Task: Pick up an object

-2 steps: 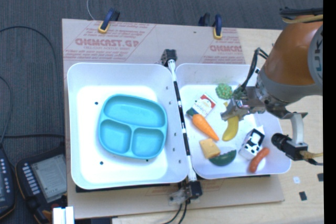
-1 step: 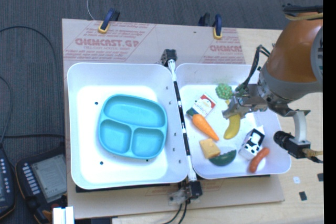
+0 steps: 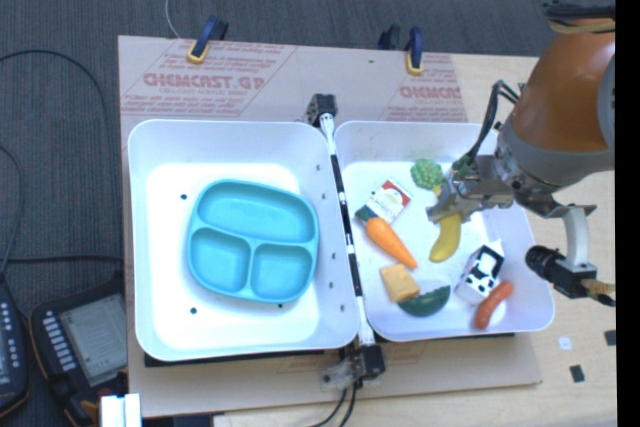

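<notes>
My gripper (image 3: 455,200) hangs over the right bin (image 3: 535,315), in its upper middle part. Directly below it in the view lies a yellow banana (image 3: 445,238), whose upper end meets the gripper's tip. Just to the gripper's upper left sits a green broccoli (image 3: 427,174). A red and white carton (image 3: 387,202) and an orange carrot (image 3: 388,240) lie further left. Nothing shows as lifted from the bin floor.
The right bin also holds a black and white cow-patterned box (image 3: 482,272), a red sausage (image 3: 492,305), a tan block (image 3: 399,283) and a dark green vegetable (image 3: 425,301). In the left bin (image 3: 150,315) lies a blue divided tray (image 3: 253,240).
</notes>
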Robot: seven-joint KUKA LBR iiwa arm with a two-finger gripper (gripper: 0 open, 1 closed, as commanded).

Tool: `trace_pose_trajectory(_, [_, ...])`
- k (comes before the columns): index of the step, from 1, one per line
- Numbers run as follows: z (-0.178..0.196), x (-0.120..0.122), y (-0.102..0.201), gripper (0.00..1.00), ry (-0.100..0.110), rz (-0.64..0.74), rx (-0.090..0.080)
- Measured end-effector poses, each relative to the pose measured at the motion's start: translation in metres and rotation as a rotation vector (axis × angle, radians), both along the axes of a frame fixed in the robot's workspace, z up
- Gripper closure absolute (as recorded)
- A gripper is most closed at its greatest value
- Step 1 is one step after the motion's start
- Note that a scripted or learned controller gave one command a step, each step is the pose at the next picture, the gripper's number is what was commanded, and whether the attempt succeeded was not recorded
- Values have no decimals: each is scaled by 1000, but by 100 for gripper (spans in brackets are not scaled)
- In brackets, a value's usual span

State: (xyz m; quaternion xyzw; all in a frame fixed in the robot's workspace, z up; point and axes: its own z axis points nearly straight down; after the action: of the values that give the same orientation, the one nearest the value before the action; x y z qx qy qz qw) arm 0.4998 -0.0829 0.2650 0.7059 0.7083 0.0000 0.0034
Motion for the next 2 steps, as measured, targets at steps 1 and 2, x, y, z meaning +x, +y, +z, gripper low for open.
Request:
trace_pose_trajectory(1, [-19,-16,65,100,6,-2,4])
trace_pose_trajectory(2, [-9,-15,65,100,5,-2,4])
